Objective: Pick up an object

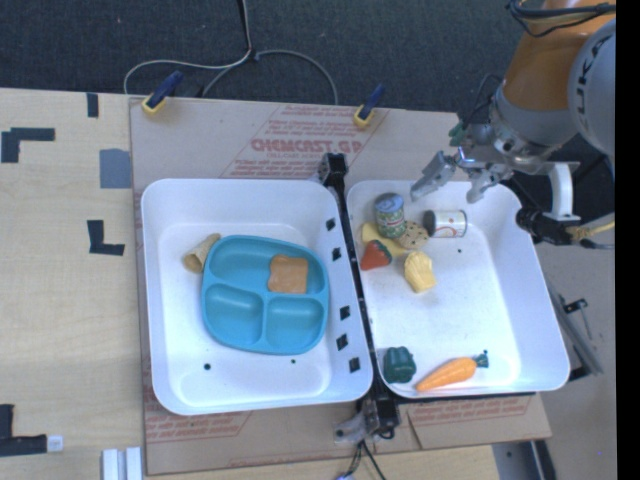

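Observation:
My gripper (455, 185) hovers over the back edge of the right bin (520, 298), open, its fingers spread with nothing between them. Just below it a small white can (447, 224) lies on its side. To the left a green-labelled tin (390, 214) stands upright among a cluster: a red piece (375, 256), a yellow piece (419, 272) and a speckled piece (413, 234). A carrot (449, 371) and a dark green pepper (398, 364) lie near the bin's front wall.
The left bin (170, 368) holds a blue divided plate (262, 308) with a slice of toast (289, 274) on it, and a tan piece (200, 253) beside the plate. A black divider (347, 268) runs between the bins. Clamps and a cable sit at the back.

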`<state>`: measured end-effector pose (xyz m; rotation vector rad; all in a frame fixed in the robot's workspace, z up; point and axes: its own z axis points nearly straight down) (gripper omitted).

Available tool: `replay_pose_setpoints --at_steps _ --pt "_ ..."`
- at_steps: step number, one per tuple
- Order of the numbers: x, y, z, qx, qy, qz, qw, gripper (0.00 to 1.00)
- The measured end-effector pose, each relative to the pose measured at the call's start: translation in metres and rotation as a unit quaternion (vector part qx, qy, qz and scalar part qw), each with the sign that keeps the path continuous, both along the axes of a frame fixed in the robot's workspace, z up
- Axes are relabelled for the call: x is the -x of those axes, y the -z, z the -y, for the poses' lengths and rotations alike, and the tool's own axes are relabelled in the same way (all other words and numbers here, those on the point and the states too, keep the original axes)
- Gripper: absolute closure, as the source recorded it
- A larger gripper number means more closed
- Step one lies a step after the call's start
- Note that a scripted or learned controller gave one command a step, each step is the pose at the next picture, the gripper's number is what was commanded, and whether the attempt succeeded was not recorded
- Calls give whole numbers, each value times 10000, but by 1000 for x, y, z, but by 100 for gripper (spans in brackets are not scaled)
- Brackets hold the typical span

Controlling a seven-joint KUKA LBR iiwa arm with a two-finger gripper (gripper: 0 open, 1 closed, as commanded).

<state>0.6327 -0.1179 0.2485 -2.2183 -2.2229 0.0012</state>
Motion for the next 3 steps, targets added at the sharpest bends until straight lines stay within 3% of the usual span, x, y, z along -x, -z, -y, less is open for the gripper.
replay_pose_setpoints --at_steps 1,2,3 --pt "-27 128 -24 -1 -6 -35 10000 0" --pt "-9 158 -8 19 -1 73 10000 0" --pt "-38 152 -2 4 -13 23 10000 0"
